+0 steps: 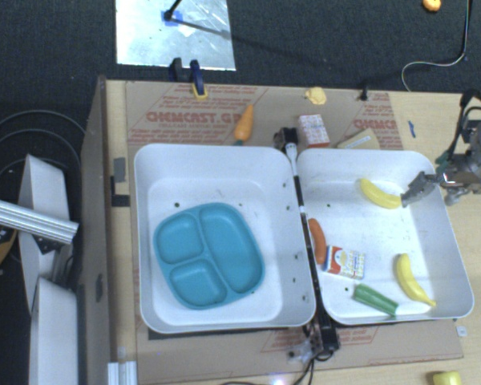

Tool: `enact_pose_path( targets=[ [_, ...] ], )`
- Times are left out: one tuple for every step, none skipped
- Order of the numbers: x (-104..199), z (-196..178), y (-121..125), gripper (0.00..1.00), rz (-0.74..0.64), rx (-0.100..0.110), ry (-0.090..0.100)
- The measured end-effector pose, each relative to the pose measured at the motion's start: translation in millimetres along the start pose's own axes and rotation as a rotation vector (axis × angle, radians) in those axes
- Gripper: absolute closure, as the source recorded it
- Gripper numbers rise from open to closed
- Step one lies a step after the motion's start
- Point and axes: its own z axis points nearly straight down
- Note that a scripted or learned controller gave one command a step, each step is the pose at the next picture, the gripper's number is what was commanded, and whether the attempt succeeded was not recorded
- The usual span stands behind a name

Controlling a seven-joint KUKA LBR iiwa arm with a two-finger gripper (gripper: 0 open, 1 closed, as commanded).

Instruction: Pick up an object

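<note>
2 white bins sit side by side on the bench. The left bin (148, 215) holds a blue divided plate (208, 255) in the middle of the frame's lower left. The right bin (457, 283) holds the likely things to pick: 1 banana (380, 194) in its upper part, a 2nd banana (410, 279) at its lower right, a small carton (344, 261) near its lower middle, an orange carrot (317, 239) lying along its left wall, and a green pepper (374, 298) at the bottom. The gripper (418, 188) comes in from the right edge of the frame and hangs at the upper right of the right bin, its tip just beside the right end of the upper banana. Whether it touches the banana cannot be told from this slanted look, and its state cannot be told either; nothing shows as held. Judging by that, the pick is not yet done: every object lies on the bin floor, and the arm seems placed for the upper banana. What is left appears to be the whole grasp, closing on the fruit and lifting it clear. Outside the bins, a 2nd carrot (244, 123) and a small box (313, 129) lie on the cardboard above them.
</note>
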Motion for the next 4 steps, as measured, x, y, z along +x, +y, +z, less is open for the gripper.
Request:
enact_pose_path(
  targets=[
    [-19, 55, 7, 0.00, 0.002, 0.003, 0.000],
    [-18, 79, -18, 0.00, 0.002, 0.003, 0.001],
    [-18, 158, -50, 0.00, 0.004, 0.003, 0.002],
    [-18, 144, -47, 1.00, 0.000, -0.003, 0.000]
  ],
)
